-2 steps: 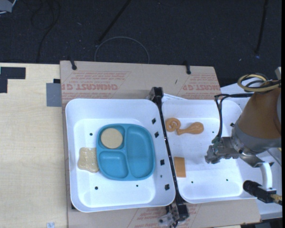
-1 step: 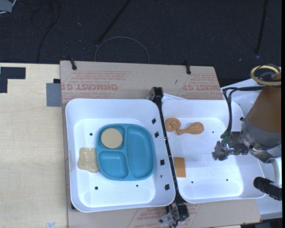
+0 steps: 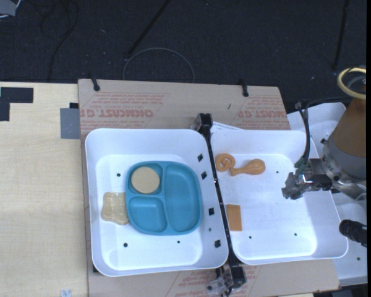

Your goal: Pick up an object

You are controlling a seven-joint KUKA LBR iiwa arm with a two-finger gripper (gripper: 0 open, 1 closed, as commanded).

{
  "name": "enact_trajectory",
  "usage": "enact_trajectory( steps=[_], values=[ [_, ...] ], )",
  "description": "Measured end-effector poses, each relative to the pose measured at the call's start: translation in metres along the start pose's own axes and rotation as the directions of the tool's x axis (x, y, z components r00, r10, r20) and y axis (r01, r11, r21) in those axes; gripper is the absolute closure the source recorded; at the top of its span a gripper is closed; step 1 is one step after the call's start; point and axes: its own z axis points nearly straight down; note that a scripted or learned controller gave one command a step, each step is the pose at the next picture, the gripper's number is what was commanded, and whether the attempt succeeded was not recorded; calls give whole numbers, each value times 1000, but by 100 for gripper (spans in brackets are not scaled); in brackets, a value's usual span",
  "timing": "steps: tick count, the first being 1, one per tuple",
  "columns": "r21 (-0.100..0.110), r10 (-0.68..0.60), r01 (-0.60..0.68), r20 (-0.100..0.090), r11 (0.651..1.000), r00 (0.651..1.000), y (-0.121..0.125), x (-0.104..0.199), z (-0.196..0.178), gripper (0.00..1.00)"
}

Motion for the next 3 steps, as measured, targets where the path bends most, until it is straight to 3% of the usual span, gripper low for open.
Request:
enact_trajectory(
  steps=[3],
  values=[
    [6, -2, 2, -1, 1000, 1000, 18, 148, 13, 100]
  ],
)
